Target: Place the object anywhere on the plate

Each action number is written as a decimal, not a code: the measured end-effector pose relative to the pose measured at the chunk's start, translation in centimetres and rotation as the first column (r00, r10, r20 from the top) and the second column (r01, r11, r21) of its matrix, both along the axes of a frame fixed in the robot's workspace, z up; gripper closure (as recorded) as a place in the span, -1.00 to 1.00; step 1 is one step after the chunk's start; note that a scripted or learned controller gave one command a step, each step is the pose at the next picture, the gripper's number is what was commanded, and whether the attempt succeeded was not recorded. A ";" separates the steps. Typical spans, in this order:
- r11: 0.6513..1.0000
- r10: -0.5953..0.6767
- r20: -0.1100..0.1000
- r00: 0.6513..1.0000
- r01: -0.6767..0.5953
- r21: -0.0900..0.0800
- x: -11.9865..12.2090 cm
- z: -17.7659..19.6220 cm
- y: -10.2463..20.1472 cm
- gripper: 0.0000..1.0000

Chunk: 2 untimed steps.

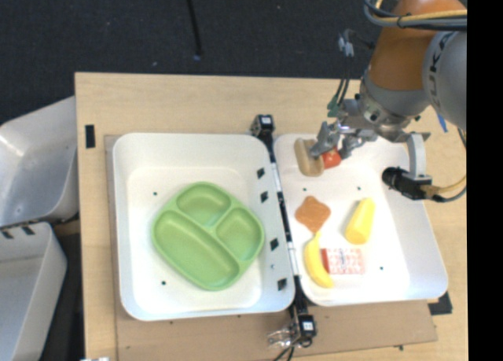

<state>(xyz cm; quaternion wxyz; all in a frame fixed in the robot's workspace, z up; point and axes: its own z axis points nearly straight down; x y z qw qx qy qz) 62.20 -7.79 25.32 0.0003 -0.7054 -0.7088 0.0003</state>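
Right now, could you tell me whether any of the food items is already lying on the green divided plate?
No, the green divided plate lies bare in the left white bin, while the food items sit in the right one.

The plate [207, 235] is light green, rounded, and split into three compartments: two smaller ones toward the top and right, one long one along the lower left. It lies flat in the left white bin [134, 289], left of the frame's centre, turned at a slant.

The candidate objects lie in the right white bin [409, 273], right of centre. A tan, rounded piece [307, 158] with a small red item [332, 158] just beside it sits at the bin's upper left. Lower are an orange-brown flat piece [313, 212], a yellow block [359, 221], a yellow banana [316, 264], and a red-and-white packet [345, 261] touching the banana.
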 end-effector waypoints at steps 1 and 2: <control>1.000 0.002 0.000 1.000 -0.002 0.002 -1.7 0.2 6.0 1.00; 1.000 0.002 0.000 1.000 -0.002 0.002 -3.7 0.9 11.2 1.00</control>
